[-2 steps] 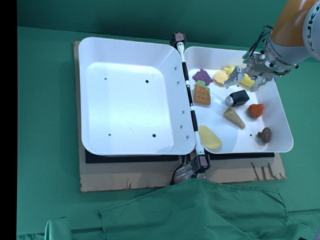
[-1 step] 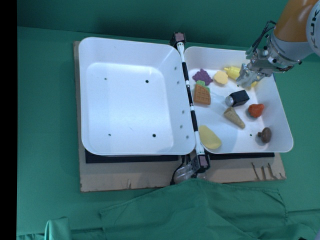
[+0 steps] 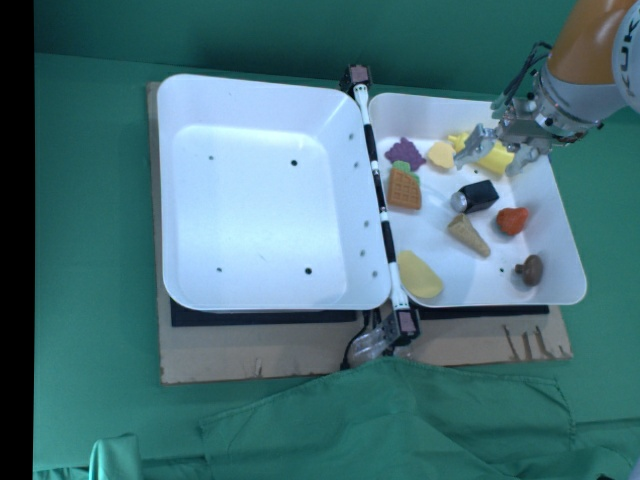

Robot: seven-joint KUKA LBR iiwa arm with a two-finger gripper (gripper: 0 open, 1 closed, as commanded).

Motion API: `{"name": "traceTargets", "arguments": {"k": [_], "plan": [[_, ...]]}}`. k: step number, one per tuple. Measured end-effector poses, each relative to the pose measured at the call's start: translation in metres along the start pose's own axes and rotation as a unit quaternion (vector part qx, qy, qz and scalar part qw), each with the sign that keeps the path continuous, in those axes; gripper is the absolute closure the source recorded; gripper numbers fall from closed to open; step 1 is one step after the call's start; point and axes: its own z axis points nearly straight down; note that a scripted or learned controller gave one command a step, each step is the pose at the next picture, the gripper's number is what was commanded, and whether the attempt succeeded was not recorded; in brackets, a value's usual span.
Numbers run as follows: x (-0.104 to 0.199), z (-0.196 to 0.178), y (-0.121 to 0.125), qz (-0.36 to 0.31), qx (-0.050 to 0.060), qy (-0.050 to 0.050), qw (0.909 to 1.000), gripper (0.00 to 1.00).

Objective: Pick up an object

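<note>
The arm (image 3: 600, 28) enters from the right edge of the view and reaches down into the far right corner of the right bin (image 3: 560, 258). The gripper (image 3: 500, 150) sits low over a yellow block (image 3: 497, 158) near the bin's far wall. The fingers are spread, one on each side of the block; whether they touch it cannot be determined.

Contents of the right bin:
- Yellow round piece (image 3: 441, 154), just left of the block.
- Purple grapes (image 3: 405, 151), near the divider.
- Orange pineapple (image 3: 404, 188), just below the grapes.
- Black cylinder (image 3: 474, 197), at the bin centre.
- Tan cone (image 3: 468, 235), just below the cylinder.
- Red piece (image 3: 512, 220), right of the cylinder.
- Brown piece (image 3: 530, 269), near the front right corner.
- Yellow oval (image 3: 421, 276), at the front left corner, beside the divider.

The left bin (image 3: 200, 108) lies beside the right bin. Both bins rest on a cardboard sheet (image 3: 250, 358) on the green desk (image 3: 90, 218). A fold of green cloth (image 3: 400, 418) lies across the desk's front edge.
</note>
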Motion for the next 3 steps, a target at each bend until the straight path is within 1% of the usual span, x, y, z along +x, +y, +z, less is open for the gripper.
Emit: {"name": "traceTargets", "arguments": {"k": [1,2,3], "plan": [[-0.030,0.085,-0.025,0.000,-0.001,0.001,1.0000,0.00],[-0.036,0.079,-0.057,-0.002,-0.004,-0.001,1.0000,0.00],[-0.034,0.053,0.023,-0.004,-0.002,0.000,1.0000,0.00]]}}
